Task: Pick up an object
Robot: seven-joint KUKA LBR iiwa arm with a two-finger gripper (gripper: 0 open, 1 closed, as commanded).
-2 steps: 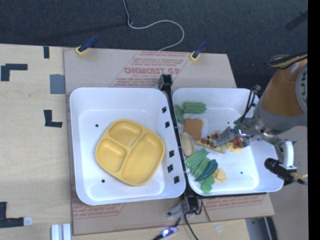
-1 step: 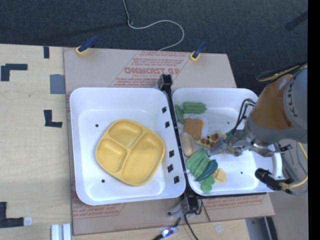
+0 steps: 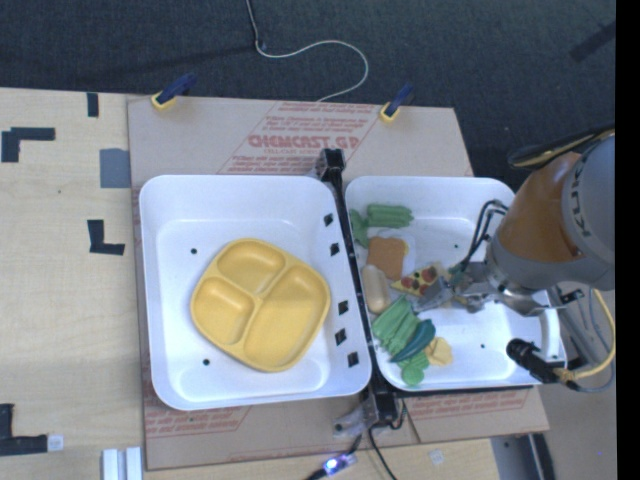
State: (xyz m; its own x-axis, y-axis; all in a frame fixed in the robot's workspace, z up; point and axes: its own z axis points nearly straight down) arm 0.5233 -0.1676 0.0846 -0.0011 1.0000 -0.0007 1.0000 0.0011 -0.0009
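In the camera view, the gripper [image 3: 462,290] hangs low in the right bin [image 3: 470,190], at three o'clock from a pile of toy food [image 3: 402,298]; whether it grips cannot be told. A yellow divided plate [image 3: 261,303] lies in the left bin [image 3: 170,268].

Left shallow white plastic bin [image 3: 165,268] has a yellow divided plastic plate [image 3: 260,304] lying flat, 3 compartments. Both bins sit on a brown cardboard sheet w/ red print [image 3: 300,143], held at the far edge by 2 blue-yellow clamps [image 3: 173,90]. A thin white cable [image 3: 310,48] loops over dark carpet behind.
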